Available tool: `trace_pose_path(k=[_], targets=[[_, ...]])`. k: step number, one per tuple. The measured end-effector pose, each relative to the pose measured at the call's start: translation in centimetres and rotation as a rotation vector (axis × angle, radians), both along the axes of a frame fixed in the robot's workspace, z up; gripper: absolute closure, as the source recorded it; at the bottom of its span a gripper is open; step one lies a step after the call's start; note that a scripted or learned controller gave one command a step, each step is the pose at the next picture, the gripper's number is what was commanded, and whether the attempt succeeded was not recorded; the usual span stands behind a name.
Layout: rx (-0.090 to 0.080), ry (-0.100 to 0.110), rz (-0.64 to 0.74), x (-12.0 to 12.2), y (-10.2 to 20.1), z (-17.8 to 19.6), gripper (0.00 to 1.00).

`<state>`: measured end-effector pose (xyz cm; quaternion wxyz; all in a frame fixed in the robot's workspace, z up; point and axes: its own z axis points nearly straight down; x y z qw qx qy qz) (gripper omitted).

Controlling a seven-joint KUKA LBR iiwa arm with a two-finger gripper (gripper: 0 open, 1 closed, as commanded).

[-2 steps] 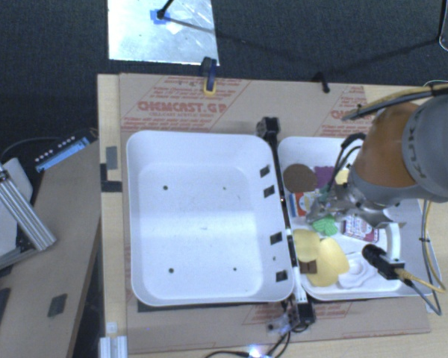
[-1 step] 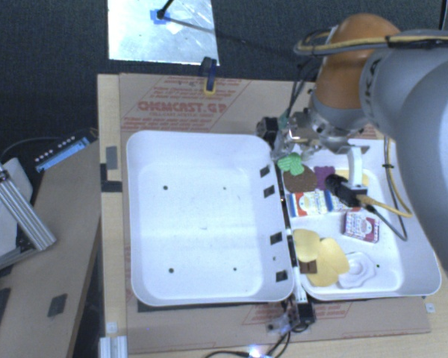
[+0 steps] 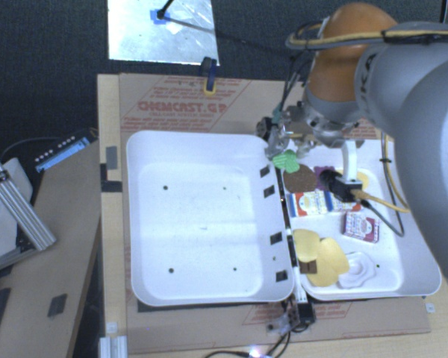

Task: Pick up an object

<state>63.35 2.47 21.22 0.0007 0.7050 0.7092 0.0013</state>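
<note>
My gripper (image 3: 284,146) hangs over the far left corner of the right bin (image 3: 411,271). A small green object (image 3: 286,161) sits directly under it, touching or nearly touching its tip. The view does not show whether the green object is held. Just beneath it lies a brown round piece (image 3: 302,178). Further objects in this bin are a red-and-white packet (image 3: 317,202), a small pink box (image 3: 361,227), two yellow discs (image 3: 318,256) and a white piece (image 3: 357,271).
The left bin (image 3: 201,222) stands beside the right one, with a row of black clips (image 3: 276,215) along their shared wall. The grey arm (image 3: 411,88) covers the right bin's far right side. A yellow cable (image 3: 384,200) trails over that bin.
</note>
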Motion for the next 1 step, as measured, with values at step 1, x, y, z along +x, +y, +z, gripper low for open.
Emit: trace_pose_path(k=[1], targets=[[0.001,-0.013,0.003,3.78,3.61,10.81,1.0]])
